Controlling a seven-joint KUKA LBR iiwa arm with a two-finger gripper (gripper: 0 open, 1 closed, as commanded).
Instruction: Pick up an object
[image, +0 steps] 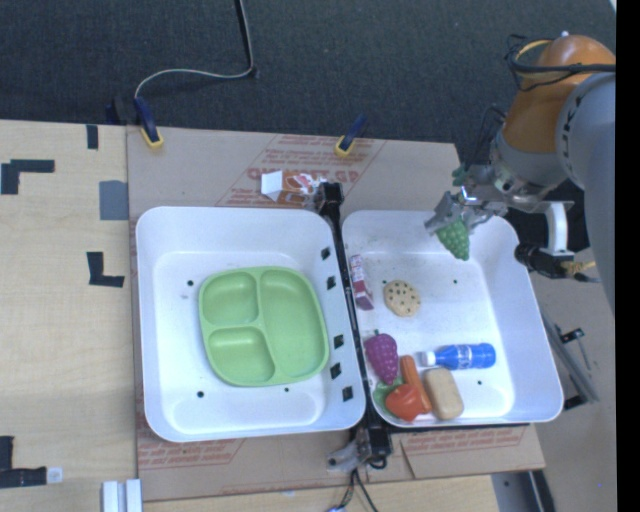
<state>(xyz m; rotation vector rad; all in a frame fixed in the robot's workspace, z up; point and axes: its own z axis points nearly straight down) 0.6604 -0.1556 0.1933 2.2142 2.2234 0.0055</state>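
Grapes (456, 238), the green bunch, hang pinched in the gripper (450, 222) over the right bin's (520, 330) far corner. Lift straight and slow, I think, so they don't slip out.

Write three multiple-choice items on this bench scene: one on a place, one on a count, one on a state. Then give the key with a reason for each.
1. Where does the green divided plate lie?
A. in the left bin
B. in the right bin
C. on the cardboard

2. How many compartments does the plate have?
A. two
B. three
C. five

3. What is between the fingers of the gripper?
A. the cookie
B. the blue bottle
C. a bunch of green grapes

Key: 1 A, the plate sits inside the left bin. 2 B, two small sections and one long one show. 3 C, the green grapes hang at the fingertips above the right bin, while the cookie and blue bottle lie on its floor.
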